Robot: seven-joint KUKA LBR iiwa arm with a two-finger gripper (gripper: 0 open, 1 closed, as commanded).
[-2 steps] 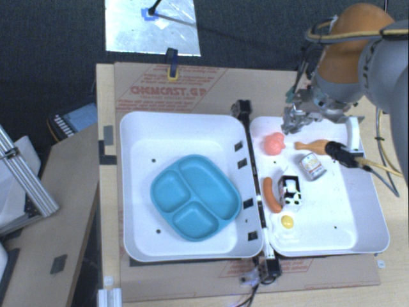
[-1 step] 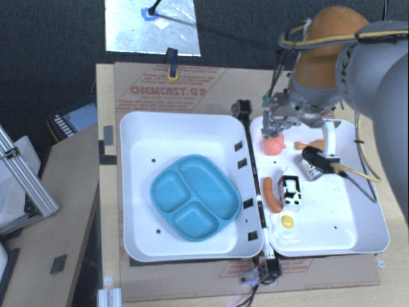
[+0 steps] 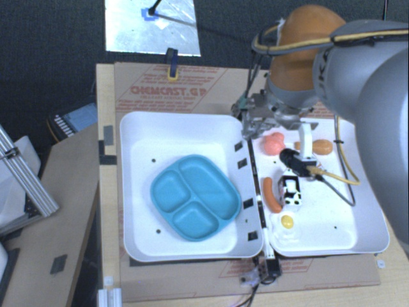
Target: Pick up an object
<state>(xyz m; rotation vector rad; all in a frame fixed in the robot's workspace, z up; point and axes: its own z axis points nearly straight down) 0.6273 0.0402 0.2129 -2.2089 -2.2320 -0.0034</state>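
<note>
While the approach step is in hand, readings follow.
Gripper: two-finger gripper (image 3: 254, 121) low over the right white bin (image 3: 367, 232), at its upper-left corner; finger spacing cannot be told.
Nearest target: round pink toy (image 3: 273, 143), just right of gripper, ungrasped.
Alternative: orange sausage-shaped toy (image 3: 271, 194), below the pink toy; long axis roughly along the bin divider, ends pointing up-down in view.
Next move: centre over one object, descend, close.
</note>
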